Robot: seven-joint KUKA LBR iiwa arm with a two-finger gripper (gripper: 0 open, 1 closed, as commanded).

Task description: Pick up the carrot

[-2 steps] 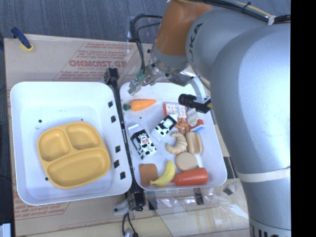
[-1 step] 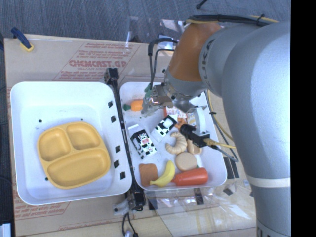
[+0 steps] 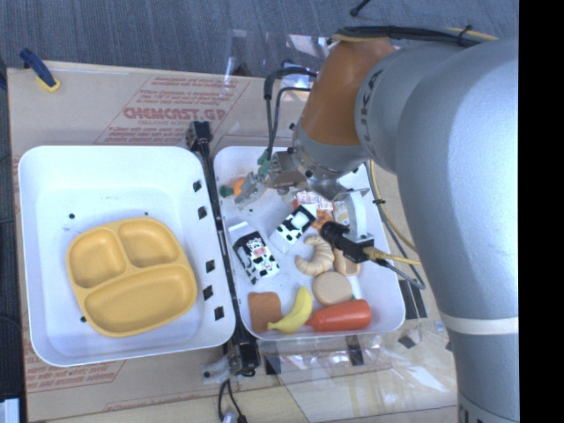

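One small carrot [image 3: 236,185], perhaps touching the gripper [image 3: 249,186], lies just beside it.

My arm [image 3: 458,192] comes in from the right of the view, a broad grey body that fills that whole side from top to bottom. Up near the top, the orange band [image 3: 339,91] wraps me just above the wrist, and from there I angle down and to the left. Dark cables loop off beside the band and run down along the wrist. At my tip sits the gripper [image 3: 251,186], low and pointing left, its metal parts small and cluttered from this height, too tangled for me to read how it stands.
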